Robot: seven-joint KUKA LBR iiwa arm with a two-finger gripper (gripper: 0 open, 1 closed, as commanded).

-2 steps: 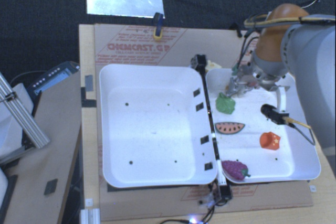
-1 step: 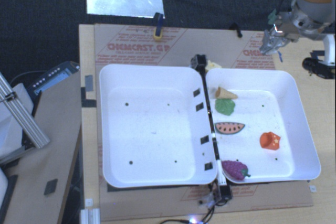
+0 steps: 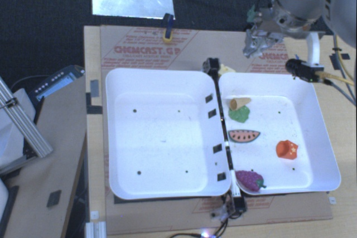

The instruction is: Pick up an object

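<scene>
In the camera view, the claw (image 3: 257, 47) is being held above the far edge of the right bin (image 3: 323, 136), over the worktop (image 3: 145, 44); whether it is released or clenched cannot be told at this size, and nothing is being seen in its grasp. All candidate objects are lying below and nearer the camera than the claw, inside the right bin. A toy cone (image 3: 240, 102) and a green leafy piece (image 3: 240, 115) are lying closest to the claw, touching each other. A watermelon slice (image 3: 244, 135) is lying farther on, an orange cup-like piece (image 3: 286, 149) off to its side, and purple grapes (image 3: 249, 179) farthest, at the near rim. These are being judged light, rigid, smooth plastic toys. The orange piece, standing apart, is being judged the easiest to take across its narrow width.
</scene>
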